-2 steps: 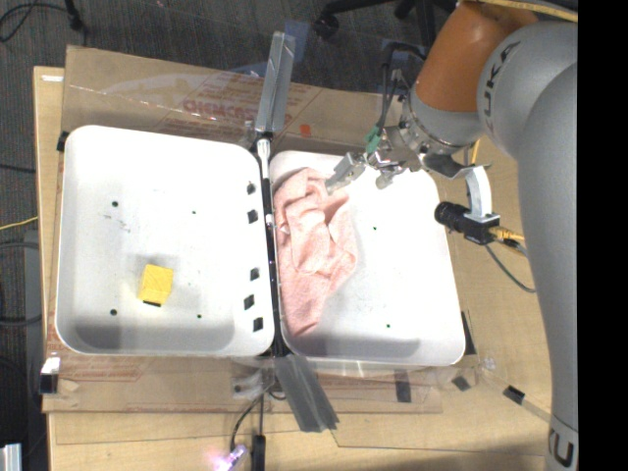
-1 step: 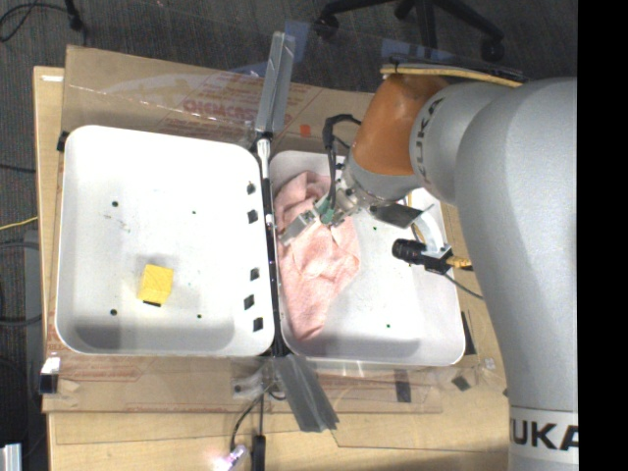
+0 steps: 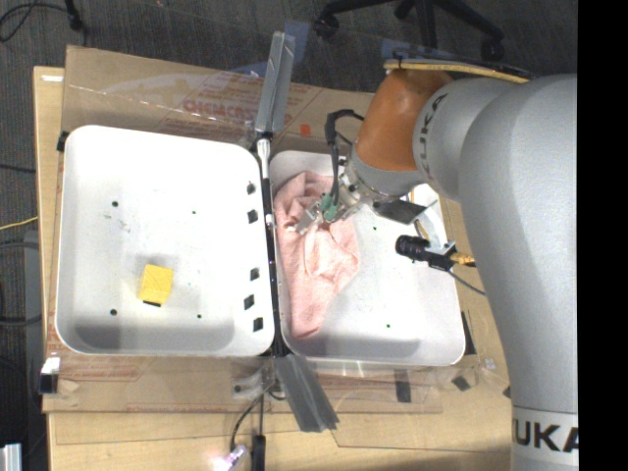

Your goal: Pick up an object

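In the right-hand bin (image 3: 432,337), up near its back left corner, the gripper (image 3: 329,209) was down on the pink cloth (image 3: 314,253), and this was where the try was being decided. The cloth lay crumpled along the bin's left wall, a long heap running from the upper corner down toward the front. The grey arm (image 3: 491,184) with its orange band (image 3: 397,116) came in from the right and bent steeply over that heap.

How far along? By my reading, the reach and the descent were done and the grab itself was in hand; the lift was not yet made. The cloth was lying on the bin floor, none of it hanging free in the air.

The fingers were small and dark against the folds, and they sat right at the top of the cloth, touching it. Whether they were spread or pressed together, I could not tell, and I could not say that any fold was caught between them.

Over in the left-hand bin (image 3: 98,165), a yellow block (image 3: 156,285) sat alone toward the front left, well apart from the arm, untouched. A dark cylindrical part (image 3: 412,247) on the arm hung over the right bin, just beside the cloth's edge.
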You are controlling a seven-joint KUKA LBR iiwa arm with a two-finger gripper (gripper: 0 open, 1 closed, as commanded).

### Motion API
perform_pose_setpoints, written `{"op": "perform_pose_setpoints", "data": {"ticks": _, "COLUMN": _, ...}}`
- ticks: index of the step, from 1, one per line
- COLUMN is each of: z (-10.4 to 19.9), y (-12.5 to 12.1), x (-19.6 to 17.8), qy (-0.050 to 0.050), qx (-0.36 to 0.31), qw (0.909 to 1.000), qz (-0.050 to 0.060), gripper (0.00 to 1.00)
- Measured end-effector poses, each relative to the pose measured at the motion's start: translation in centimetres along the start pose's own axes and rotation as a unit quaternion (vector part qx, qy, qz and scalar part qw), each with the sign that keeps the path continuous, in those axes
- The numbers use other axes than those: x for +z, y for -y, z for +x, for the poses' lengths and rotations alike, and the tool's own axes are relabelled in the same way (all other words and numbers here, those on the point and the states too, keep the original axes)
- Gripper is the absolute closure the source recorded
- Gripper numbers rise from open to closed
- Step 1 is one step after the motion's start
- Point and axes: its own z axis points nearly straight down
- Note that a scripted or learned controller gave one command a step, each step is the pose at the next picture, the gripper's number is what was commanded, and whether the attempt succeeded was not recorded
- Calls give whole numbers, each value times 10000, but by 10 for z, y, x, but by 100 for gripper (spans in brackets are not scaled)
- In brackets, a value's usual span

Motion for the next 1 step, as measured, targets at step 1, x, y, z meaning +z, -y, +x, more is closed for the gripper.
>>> {"op": "perform_pose_setpoints", "data": {"ticks": 1, "z": -3, "y": -7, "x": -101, "qy": 11, "qx": 728, "qw": 9973, "qz": -18, "gripper": 100}}
